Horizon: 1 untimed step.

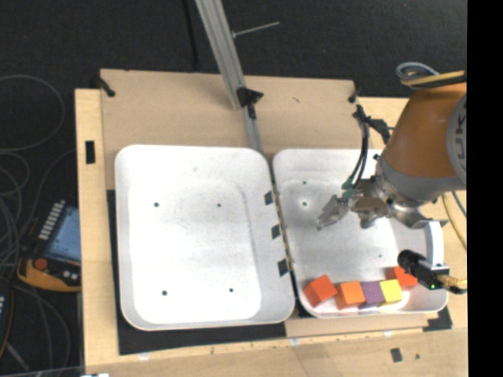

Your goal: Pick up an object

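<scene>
Pincer [334, 210] is seen spread wide, nothing held, over the right bin [314, 171]. Blocks [354, 293] are lined along its six o'clock wall; a descent there could be blocked by that wall.

Single fixed overhead camera looked down obliquely on the bench [196, 93], framing both white bins [196, 234] from moderate height.
</scene>
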### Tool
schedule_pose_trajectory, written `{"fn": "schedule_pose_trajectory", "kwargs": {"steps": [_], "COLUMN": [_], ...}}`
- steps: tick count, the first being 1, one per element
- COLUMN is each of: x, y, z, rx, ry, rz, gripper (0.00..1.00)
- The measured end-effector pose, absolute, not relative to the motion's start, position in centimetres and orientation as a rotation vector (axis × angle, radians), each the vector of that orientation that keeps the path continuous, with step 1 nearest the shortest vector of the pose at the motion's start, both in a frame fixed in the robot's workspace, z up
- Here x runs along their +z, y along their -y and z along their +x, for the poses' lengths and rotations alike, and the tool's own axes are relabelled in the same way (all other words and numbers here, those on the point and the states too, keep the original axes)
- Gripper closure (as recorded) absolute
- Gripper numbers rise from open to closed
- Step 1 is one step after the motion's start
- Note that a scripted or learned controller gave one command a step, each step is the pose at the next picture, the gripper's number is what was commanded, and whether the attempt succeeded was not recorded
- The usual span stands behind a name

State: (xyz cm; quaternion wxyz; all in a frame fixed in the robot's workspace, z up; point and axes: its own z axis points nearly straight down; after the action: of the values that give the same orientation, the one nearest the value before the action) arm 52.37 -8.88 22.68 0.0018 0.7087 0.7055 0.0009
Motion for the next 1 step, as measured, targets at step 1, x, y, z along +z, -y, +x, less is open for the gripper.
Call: {"fn": "schedule_pose_trajectory", "kwargs": {"steps": [1], "x": [27.87], "y": [5.37], "z": [51.63], "rx": [0.008], "ry": [-2.225], "rz": [2.211], "gripper": [0.00]}}
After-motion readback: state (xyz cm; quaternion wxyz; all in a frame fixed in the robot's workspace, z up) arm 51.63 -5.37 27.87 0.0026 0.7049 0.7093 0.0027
